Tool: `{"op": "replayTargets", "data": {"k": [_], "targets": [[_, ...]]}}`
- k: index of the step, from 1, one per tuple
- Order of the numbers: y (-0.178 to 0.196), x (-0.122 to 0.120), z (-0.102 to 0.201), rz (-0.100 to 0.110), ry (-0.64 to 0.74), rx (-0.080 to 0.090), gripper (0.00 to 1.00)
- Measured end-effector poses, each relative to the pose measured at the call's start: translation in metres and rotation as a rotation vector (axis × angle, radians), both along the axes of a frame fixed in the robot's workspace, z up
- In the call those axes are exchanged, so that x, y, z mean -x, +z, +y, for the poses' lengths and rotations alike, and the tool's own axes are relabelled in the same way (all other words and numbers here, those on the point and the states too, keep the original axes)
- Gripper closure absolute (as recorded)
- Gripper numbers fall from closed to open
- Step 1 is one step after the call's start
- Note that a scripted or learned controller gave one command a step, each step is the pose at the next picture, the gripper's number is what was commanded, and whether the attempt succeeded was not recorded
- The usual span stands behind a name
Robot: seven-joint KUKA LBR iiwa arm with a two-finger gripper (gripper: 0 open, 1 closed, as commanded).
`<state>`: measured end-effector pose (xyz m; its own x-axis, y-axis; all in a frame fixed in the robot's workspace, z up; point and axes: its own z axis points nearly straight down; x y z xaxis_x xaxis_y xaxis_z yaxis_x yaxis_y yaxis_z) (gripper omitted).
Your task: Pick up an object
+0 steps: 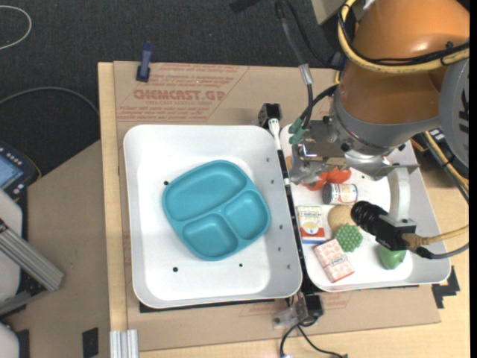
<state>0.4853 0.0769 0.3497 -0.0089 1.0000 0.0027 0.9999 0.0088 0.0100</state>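
Left bin (141, 200): teal tray (216, 209) | right bin (428, 271): small objects | gripper (307, 166): state unclear

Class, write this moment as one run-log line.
arm: over right bin | claw: low by red item | grasp: not evident | left bin: teal divided plate

This looks like a robotics lab or test cell rather than a home. Two white bins (141, 200) sit on a brown board (186, 88) printed with a maker's name, laid over dark carpet (59, 51). Loose cables (22, 95) trail across the floor, an aluminium frame rail (30, 263) stands at the left, and what may be a control pendant (11, 170) lies beside it.
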Motion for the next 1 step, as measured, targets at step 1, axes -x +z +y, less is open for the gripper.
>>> {"op": "replayTargets", "data": {"k": [1], "targets": [[0.0767,0.0057,0.0381,0.0,-0.003,0.0,1.0]]}}
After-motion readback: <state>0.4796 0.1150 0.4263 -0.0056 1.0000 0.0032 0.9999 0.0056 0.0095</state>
